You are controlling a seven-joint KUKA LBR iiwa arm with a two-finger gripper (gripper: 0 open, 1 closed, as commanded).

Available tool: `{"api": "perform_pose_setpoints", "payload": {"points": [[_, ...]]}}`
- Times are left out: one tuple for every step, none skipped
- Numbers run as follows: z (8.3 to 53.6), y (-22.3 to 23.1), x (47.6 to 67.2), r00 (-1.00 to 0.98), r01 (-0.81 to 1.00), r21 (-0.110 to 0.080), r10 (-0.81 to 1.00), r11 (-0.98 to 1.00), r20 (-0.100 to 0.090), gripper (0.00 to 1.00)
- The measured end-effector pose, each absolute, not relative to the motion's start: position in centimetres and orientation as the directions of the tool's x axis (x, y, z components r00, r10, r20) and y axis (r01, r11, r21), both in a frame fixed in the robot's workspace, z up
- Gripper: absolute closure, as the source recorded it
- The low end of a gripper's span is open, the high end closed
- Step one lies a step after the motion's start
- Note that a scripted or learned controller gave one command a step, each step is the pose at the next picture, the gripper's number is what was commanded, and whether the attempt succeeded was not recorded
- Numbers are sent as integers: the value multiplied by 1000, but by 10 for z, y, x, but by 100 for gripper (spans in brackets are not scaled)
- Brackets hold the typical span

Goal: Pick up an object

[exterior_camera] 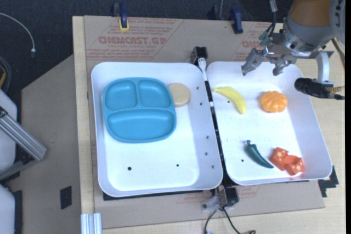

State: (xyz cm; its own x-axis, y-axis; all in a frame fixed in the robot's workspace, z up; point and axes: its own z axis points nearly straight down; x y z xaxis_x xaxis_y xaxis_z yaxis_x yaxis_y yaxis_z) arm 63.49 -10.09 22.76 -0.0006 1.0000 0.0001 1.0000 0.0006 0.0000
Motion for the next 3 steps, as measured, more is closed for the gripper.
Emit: {"api": "perform_pose_setpoints", "payload": {"points": [[183, -96, 638, -1, 1000, -5, 1000, 1, 1, 0], [136, -91, 644, -2, 1000, -5, 1000, 2, 1, 0], [82, -90, 643, 0, 1000, -6, 1000, 0, 1, 0]]}}
